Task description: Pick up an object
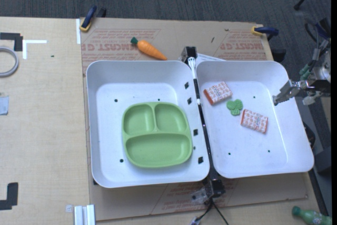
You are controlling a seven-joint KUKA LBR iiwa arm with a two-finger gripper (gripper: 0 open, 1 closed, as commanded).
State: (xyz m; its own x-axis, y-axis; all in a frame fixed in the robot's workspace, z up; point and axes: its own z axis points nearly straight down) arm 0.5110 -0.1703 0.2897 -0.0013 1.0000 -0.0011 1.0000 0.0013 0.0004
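The green divided plate [156, 134] is sitting in the left bin [100, 113]. In the right bin [284, 155], two red-and-white packets are lying near its far-left part, one [217, 92] tilting up rightward, the other [254, 120] tilting down rightward, a small green piece [235, 107] between them. The gripper [278, 97] is hovering over the right rim, mostly cut off, apparently holding nothing.

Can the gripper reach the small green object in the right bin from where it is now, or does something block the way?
Probably yes. The gripper is at the right bin's right edge, and the small green object lies uncovered between two red-and-white packets. The packets are close, so the fingers may touch them.
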